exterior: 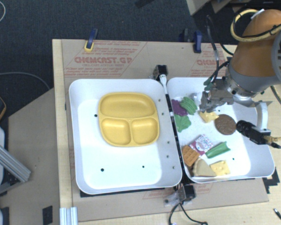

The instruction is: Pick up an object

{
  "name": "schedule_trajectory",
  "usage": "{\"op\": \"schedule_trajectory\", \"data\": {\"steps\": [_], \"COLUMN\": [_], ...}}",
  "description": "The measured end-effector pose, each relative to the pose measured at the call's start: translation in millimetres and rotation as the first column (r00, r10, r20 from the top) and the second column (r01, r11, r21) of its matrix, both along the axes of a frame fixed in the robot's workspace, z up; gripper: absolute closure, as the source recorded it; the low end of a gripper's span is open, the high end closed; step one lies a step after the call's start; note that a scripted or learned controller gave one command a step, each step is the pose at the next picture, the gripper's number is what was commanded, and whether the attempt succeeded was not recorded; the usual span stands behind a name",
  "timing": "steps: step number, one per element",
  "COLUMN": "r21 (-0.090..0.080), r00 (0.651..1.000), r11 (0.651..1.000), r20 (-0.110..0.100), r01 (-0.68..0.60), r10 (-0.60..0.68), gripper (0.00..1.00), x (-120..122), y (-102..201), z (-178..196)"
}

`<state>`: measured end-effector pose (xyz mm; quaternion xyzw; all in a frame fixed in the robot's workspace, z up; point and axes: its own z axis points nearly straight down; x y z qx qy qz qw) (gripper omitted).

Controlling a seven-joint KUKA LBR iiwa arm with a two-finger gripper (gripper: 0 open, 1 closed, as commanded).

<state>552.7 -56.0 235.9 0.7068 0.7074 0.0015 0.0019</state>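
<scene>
Cardboard-topped bench (131,53) carries two white bins. Left bin (84,139) holds a yellow divided tray (129,117), centred. Right bin (260,161) holds the pickable toy food, clustered along its left and near side. Gripper (210,108) is lowered at a small yellow piece (208,117) beside a brown disc (225,124), apparently targeting it; jaw state cannot be determined.
</scene>
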Motion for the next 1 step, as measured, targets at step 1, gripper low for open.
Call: {"op": "schedule_trajectory", "data": {"steps": [1], "r21": [0.001], "r00": [1.000], "r11": [1.000], "r20": [-0.007], "r01": [0.002], "r10": [-0.002], "gripper": [1.00], "x": [-9.8], "y": [-6.5], "z": [-6.2]}}
